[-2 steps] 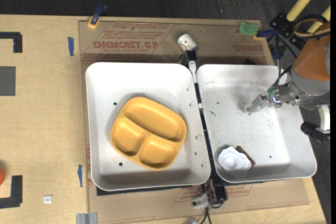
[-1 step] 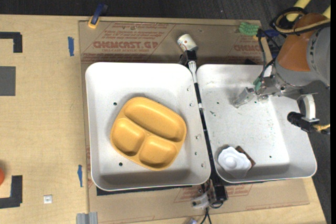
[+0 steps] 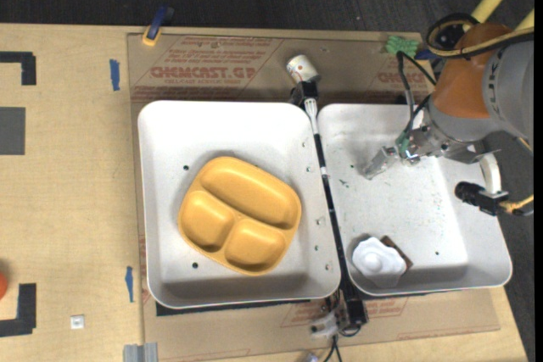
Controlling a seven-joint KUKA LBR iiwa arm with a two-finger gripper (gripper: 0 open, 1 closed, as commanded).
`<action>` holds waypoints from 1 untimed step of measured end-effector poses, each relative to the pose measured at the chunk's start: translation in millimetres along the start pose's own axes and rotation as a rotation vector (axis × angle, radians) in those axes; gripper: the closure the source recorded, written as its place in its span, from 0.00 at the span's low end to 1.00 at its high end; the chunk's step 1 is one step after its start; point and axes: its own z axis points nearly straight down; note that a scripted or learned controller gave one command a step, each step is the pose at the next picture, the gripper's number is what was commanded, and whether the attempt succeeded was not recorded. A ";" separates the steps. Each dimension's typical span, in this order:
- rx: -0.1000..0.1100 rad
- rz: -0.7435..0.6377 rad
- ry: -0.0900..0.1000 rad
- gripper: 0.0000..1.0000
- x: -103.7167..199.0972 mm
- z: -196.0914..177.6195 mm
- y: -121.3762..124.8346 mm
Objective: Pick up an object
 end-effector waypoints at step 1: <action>0.000 0.011 0.000 0.00 19.5 -5.7 -64.2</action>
